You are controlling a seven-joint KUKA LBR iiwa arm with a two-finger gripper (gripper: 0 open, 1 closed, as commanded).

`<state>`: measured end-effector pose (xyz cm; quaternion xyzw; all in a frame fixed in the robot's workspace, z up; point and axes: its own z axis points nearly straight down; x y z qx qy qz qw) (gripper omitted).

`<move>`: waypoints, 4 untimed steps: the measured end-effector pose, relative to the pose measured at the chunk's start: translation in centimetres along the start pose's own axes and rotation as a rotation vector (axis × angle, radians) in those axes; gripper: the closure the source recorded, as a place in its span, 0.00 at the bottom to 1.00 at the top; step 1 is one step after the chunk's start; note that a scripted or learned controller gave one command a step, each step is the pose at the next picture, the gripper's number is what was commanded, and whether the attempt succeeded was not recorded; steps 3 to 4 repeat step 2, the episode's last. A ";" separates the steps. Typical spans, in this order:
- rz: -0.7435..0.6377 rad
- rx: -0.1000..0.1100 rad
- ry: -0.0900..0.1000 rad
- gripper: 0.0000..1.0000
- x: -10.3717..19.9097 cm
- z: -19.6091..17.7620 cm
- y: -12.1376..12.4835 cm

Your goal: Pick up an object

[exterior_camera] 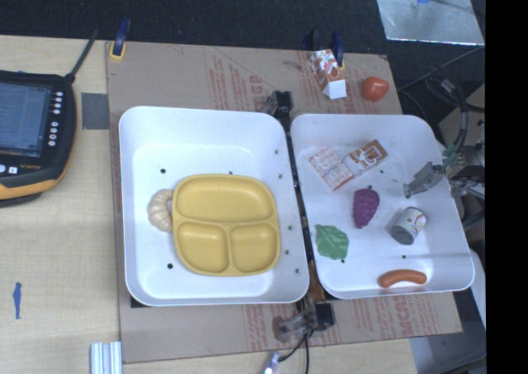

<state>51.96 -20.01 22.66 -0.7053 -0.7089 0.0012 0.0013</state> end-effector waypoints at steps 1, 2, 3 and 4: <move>-0.002 0.002 0.000 0.00 7.0 13.6 3.4; -0.005 0.003 -0.001 1.00 6.8 12.5 3.4; -0.005 0.003 -0.001 1.00 6.8 12.5 3.4; -0.005 0.003 -0.001 1.00 6.8 12.5 3.4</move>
